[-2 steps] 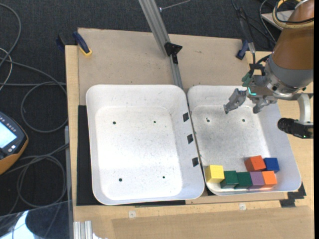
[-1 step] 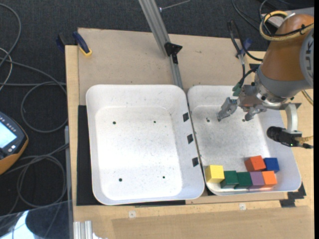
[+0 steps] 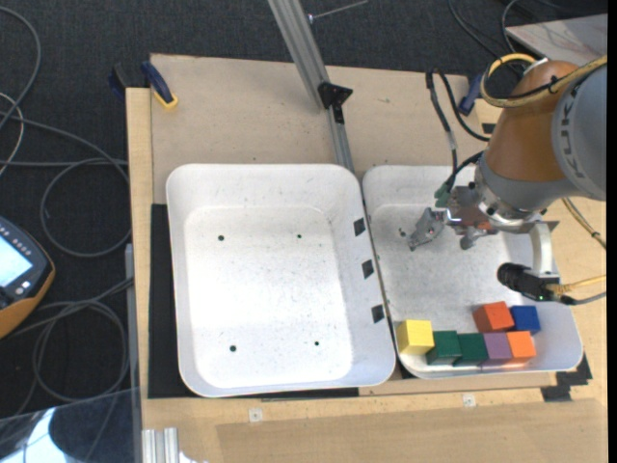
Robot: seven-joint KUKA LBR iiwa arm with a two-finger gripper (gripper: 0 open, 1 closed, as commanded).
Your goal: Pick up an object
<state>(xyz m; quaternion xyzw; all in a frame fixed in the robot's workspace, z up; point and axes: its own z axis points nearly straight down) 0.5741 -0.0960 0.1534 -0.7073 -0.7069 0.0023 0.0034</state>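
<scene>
Several coloured blocks lie along the near edge of the right bin (image 3: 424,273): a yellow block (image 3: 416,335), a dark green block (image 3: 445,346), another green block (image 3: 472,347), a purple block (image 3: 497,347), an orange block (image 3: 520,345), a red-orange block (image 3: 493,316) and a blue block (image 3: 525,317). My gripper (image 3: 444,231) hangs over the far middle of that bin, fingers spread apart with nothing between them. It is well clear of the blocks, which sit nearer the camera.
The left bin (image 3: 260,278) sits beside the right one, with black clips on the shared wall. A slanted metal pole (image 3: 307,51) rises behind the bins. Cables trail at the right by the arm.
</scene>
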